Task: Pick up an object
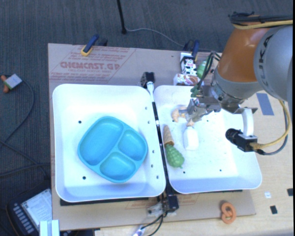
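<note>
Camera view, fingers (192,113) spread unclear, white object (191,138) just below, right bin (236,173).

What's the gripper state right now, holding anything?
Gripper: over the right bin, just above the white object; open or closed cannot be told, nothing visibly held.

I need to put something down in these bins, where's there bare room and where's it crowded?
Left bin: bare floor rings the blue divided plate, widest along the far side. Right bin: bare floor toward its near right corner. Crowded: the right bin's left side, where the ice cream cone, green toy, white piece and gripper cluster.
</note>
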### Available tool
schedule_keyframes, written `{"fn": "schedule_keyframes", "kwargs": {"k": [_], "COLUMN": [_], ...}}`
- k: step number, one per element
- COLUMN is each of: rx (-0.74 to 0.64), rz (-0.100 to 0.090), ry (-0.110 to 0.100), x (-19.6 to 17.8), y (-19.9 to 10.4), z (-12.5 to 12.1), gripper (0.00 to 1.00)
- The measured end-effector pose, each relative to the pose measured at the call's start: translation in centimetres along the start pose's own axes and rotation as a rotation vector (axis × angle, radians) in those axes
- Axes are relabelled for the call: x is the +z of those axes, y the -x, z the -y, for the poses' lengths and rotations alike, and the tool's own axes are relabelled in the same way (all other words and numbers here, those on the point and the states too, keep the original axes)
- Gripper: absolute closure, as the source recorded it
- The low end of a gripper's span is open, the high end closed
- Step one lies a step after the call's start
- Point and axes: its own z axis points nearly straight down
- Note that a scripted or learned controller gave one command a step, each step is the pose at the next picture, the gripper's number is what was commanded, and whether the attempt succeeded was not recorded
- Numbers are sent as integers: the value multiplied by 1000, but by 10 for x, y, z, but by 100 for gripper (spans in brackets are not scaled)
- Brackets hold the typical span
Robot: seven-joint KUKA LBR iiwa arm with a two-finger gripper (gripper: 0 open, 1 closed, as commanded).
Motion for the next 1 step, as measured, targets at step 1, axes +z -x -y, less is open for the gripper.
{"fn": "schedule_keyframes", "kwargs": {"k": [1], "rx": [-3], "rz": [-3], "ry": [-2], "x": [6], "y": [-77], "z": [41], "gripper": [100]}}
